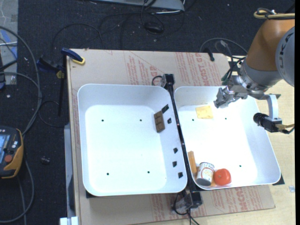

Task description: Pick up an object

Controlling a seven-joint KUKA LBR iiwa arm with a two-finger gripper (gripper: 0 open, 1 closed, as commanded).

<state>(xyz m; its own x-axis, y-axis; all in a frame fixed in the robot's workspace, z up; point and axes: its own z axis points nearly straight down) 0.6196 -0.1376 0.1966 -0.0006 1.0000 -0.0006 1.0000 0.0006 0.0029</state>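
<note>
- Flatly, a thin pale yellow square pad [204, 112] lies on the smooth floor of the right shallow white bin [262, 144], near its far wall.
- Just beside it hangs the grey metal gripper [222, 100]; whether its fingers are apart, I cannot tell.
- Near corner: a round red ball [222, 176], a small labelled can [204, 173], an orange stick [192, 161].
- Left shallow white bin [93, 125]: a brown ridged bar [159, 121].
- Both bins sit on a cardboard-covered worktop [117, 62].

Yellow sponge [204, 112] flat in right bin [262, 139]

**Arm appearance**

A broad orange band [269, 41] is seen above a grey wrist [260, 74]. Grey letters are printed on the arm [286, 50]. A metallic gripper [224, 99] is fitted below, with dark cables alongside.
</note>
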